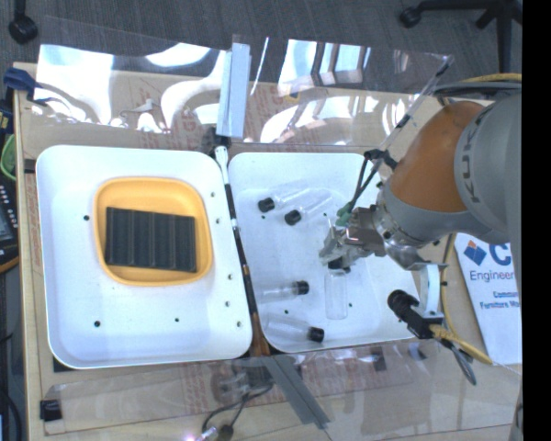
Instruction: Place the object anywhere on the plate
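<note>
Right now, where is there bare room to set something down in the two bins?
Left bin: bare white floor surrounds the yellow plate, widest below it. Right bin is crowded: clear black-capped vials scattered, and the gripper over its right half. A small patch lies mid-left.

A white sheet (489, 288) lies on the worktop (119, 398) just right of the hand (338, 251). It bears a blue logo and cut-off words: "Engineeri", then beneath them smaller words, "Comm" and "Furniture Wo".
</note>
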Controlling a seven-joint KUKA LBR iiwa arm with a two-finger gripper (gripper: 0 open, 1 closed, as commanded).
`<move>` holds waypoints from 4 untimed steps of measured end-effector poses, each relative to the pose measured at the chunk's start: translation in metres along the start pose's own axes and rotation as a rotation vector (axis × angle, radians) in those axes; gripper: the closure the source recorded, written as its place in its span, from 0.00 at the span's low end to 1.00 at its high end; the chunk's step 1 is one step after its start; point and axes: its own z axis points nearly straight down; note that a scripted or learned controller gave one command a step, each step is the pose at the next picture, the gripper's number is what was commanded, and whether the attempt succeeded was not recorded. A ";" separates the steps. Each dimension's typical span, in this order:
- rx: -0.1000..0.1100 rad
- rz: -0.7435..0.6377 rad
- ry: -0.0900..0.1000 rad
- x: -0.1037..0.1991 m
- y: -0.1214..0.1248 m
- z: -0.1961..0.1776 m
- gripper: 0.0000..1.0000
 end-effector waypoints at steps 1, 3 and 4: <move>0.003 -0.125 0.002 0.060 -0.035 0.000 1.00; 0.004 -0.294 0.001 0.176 0.025 0.005 1.00; 0.003 -0.293 0.001 0.176 0.025 0.005 0.00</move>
